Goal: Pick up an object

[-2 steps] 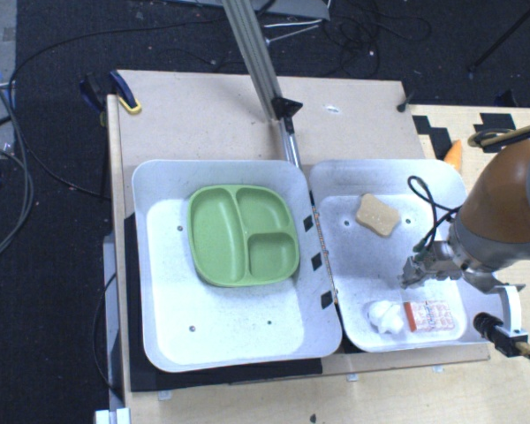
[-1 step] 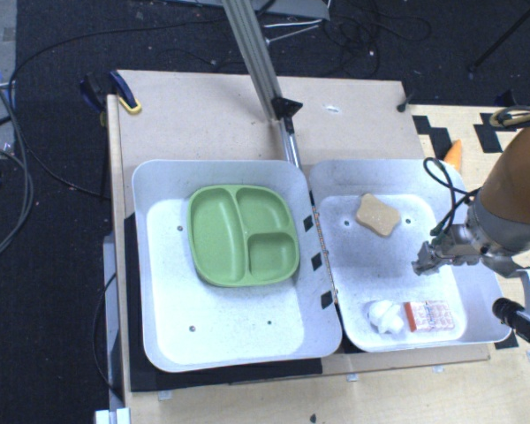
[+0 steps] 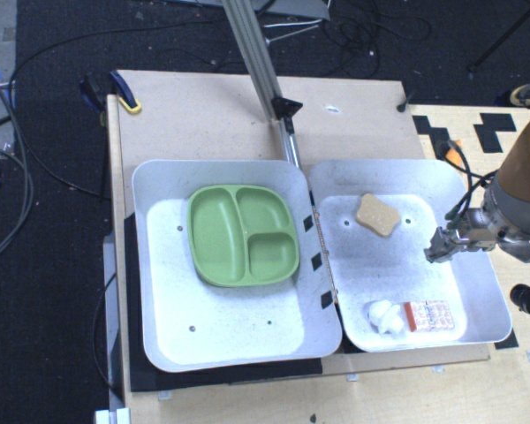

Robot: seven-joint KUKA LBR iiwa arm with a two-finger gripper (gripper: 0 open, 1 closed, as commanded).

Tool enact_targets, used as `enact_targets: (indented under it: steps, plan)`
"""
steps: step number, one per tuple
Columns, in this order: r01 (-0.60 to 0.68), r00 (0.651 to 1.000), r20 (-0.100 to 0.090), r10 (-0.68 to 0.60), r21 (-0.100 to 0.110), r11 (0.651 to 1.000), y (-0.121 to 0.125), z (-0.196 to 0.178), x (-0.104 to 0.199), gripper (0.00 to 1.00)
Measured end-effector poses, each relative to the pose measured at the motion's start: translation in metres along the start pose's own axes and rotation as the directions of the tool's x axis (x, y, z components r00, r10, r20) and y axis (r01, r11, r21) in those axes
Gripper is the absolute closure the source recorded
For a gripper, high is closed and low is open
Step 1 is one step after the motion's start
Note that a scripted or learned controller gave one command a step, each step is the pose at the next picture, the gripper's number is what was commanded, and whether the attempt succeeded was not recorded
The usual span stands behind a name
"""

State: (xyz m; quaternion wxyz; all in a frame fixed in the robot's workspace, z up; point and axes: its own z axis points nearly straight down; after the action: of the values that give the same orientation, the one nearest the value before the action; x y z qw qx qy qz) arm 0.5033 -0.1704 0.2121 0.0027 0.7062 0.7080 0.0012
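While gripper (image 3: 438, 247) hovers over the right bin (image 3: 336, 179), jaw state unreadable, you're pre-grasp: sponge (image 3: 377, 215) sits far-left of it, untouched. Next, align over it and descend.

Plate (image 3: 244, 235) in left bin (image 3: 159, 325).
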Motion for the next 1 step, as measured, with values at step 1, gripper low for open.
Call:
enact_targets:
  steps: [1]
  plan:
    - [0.006, 1.0, -0.003, -0.006, 0.003, 1.0, 0.0196, -0.0104, 0.057, 1.0]
